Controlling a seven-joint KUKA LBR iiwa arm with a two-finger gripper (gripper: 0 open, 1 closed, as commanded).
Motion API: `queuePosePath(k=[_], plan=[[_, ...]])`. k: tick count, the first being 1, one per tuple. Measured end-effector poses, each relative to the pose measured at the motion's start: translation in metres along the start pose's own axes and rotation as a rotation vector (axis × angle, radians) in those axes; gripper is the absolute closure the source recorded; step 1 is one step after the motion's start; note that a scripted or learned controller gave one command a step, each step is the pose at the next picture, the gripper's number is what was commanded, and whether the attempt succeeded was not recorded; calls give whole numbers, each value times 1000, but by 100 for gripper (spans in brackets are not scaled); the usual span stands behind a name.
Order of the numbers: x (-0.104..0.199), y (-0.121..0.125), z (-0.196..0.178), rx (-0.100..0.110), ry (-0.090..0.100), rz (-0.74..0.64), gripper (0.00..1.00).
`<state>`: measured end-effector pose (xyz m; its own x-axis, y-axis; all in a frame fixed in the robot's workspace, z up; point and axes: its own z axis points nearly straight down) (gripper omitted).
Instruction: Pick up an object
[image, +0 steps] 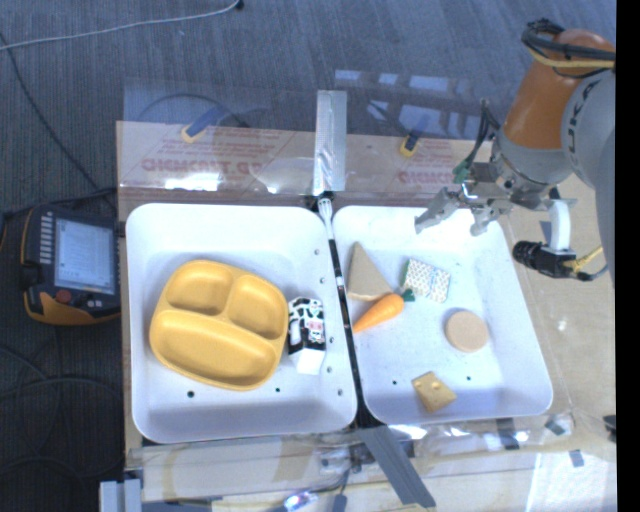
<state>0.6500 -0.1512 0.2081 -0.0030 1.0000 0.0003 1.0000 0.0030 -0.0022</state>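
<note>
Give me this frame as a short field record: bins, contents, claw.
left bin: yellow divided tray; black-and-white cow-print carton beside the tray, toward the divider
right bin: toy carrot, tan wedge, white dotted packet, round tan disc, small yellow block
claw: open, above the right bin's far edge, nothing between its fingers
carrot contact: touches the tan wedge
left of bench: teach pendant on the floor
</note>
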Motion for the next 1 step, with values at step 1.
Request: queuePosePath(k=[1], plan=[[55, -49, 68, 1, 0, -165, 0]])
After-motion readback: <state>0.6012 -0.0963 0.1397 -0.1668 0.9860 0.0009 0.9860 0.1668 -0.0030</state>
